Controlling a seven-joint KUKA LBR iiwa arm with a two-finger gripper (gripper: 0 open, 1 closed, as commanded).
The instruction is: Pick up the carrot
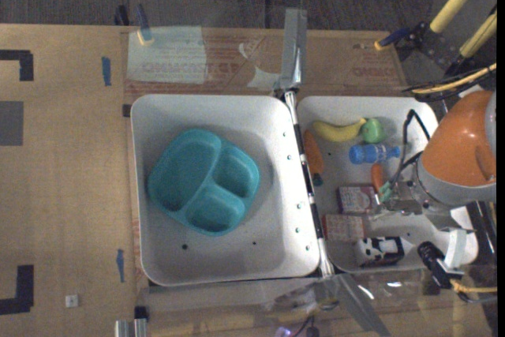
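a: where do we stand on the carrot (313,153)?

b: we see it lying in the right bin (422,111), hard against that bin's left wall, long axis running along the wall. nothing is touching it, so we judge the pick as not yet done.

a: and our gripper (392,200)?

b: it sits low over the right side of that same bin, under the orange wrist band, well apart from the carrot. there's a small orange-red item (378,176) just beside it, but we can't make out what that is, nor whether it's touched.

a: open or closed?

b: we cannot tell; the tool is too small and cluttered from this angle, and we see nothing we could call held.

a: what sits between us and the target?

b: a banana (339,130) and a green fruit (375,128) at the far end, a blue bottle (372,153) below them, two small cartons (357,199) mid-bin. the teal divided plate (205,181) lies alone in the left bin (158,118).

a: so what's left?

b: in our view, everything: cross to the left wall, line up with the carrot, close on it, lift. the wall may crowd one finger.
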